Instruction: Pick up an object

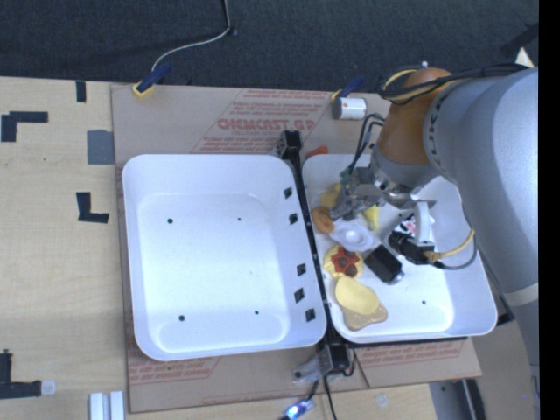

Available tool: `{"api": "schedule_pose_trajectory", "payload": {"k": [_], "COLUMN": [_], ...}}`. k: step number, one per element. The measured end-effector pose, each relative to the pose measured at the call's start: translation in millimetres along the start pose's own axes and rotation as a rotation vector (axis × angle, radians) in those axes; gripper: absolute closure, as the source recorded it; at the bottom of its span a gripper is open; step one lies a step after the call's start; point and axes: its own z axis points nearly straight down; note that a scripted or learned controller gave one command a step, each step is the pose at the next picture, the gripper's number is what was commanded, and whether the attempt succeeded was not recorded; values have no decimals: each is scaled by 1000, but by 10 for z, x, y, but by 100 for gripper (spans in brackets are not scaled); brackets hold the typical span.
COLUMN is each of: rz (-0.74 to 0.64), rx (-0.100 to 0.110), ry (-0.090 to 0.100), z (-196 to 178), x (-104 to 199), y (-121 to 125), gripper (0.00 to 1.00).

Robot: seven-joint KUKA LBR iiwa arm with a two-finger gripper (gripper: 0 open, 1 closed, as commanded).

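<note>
My gripper [353, 201] reaches down into the right bin [437, 318], low over a cluster of small objects at the bin's left side. Directly under it lie an orange piece [323, 221], a pale white round object [352, 234] and a yellow piece [373, 216]. Closer to the front lie a yellow-and-red flower-like toy [343, 262], a black block [383, 264] and a yellow-and-tan flat item [358, 300]. The grey arm with its orange band [411, 129] hides the bin's right rear part. Nothing visibly sits between the fingers.
The left bin [210, 252] stands beside the right one, with a black divider strip [302, 234] between them. Cables and a black-and-white part [418, 234] hang off the wrist over the right bin. A small white box [352, 108] lies on the cardboard behind.
</note>
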Motion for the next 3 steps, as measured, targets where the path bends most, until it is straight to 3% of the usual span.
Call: {"api": "schedule_pose_trajectory", "payload": {"k": [1,2,3], "rz": [0,1,1], "rx": [-1,-1,-3], "ry": [1,0,0], "z": [0,-4,-11], "x": [19,27,-87], "y": [-7,-180,-556], "gripper": [100,100,100]}}
